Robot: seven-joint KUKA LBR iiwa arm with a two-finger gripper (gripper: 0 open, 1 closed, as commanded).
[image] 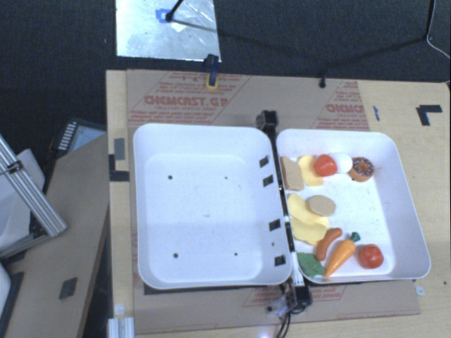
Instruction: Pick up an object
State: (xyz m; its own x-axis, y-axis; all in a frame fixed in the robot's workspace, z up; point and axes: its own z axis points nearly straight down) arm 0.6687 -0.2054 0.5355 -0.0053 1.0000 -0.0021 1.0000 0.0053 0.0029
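Observation:
The right bin [398, 189] holds several toy foods. A slice of bread [291, 173] lies at its left edge, beside a red tomato [325, 165] and a white egg [342, 162]. A chocolate donut [362, 168] sits near the far right. A tan cookie [321, 205] rests on yellow pieces [307, 224]. Near the front lie a sausage [327, 243], an orange carrot [340, 254], a second red tomato [370, 256] and a green leaf [309, 264].
The left bin [204, 203] stands beside the right one, joined by black clips [275, 224]. Both sit on a cardboard sheet [183, 98]. A silver plate [167, 18] lies at the back, and a metal rail [28, 189] at the far left.

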